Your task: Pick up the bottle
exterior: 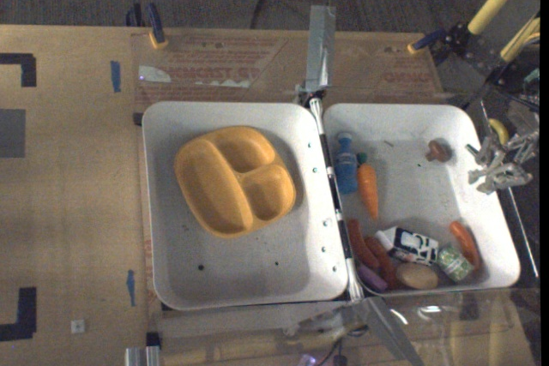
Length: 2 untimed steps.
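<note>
The bottle is small and blue with a blue cap. It lies along the left wall of the right bin, its cap toward the back. A carrot lies just to its right. My gripper hangs over the right rim of that bin, far to the right of the bottle. It is open, with nothing between its fingers.
The right bin also holds a brown lump, a red sausage, a small carton, a potato, a green can and an orange piece. A yellow divided plate sits in the left bin.
</note>
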Tool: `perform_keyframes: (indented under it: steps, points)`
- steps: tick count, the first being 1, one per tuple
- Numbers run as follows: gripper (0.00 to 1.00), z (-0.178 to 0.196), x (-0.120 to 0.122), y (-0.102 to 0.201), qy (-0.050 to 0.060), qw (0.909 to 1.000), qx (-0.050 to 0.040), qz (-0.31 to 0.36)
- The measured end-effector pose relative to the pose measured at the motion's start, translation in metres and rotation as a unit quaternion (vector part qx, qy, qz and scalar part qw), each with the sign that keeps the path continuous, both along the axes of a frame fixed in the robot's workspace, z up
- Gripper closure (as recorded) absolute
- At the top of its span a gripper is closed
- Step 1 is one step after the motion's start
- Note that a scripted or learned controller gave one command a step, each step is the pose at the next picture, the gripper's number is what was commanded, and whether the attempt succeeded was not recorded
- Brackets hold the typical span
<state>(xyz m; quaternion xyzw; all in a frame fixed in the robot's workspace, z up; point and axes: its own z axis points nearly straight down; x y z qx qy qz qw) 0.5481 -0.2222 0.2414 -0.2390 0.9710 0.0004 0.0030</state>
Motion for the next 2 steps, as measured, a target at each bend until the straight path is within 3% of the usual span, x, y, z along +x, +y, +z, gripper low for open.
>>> perform_keyframes:
  steps: [1,2]
  points:
    - [1.0,0.015,-0.049,0.0,0.002,0.9964,0.0002,0.085]
    - [1.0,0.033,-0.017,0.001,0.0,0.9744,-0.0005,0.225]
